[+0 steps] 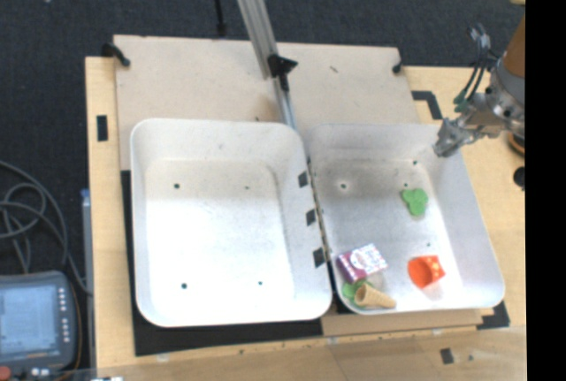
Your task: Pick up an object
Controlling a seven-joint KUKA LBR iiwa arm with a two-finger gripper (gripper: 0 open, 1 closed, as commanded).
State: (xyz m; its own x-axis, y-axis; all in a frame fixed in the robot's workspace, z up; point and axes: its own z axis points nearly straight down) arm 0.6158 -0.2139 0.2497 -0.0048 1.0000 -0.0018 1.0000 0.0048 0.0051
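gripper [449,140] over right bin [460,194] far corner, above green object [414,201].

Right bin [354,167]: far half bare; green piece [414,201], orange cup [425,271], purple carton [362,262] and cone [375,297] crowd the near edge.

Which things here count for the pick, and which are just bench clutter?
For the pick: gripper; green object; orange object; purple-and-white carton; cone; right bin.

Just lying about: left bin; aluminium post; handheld screen.
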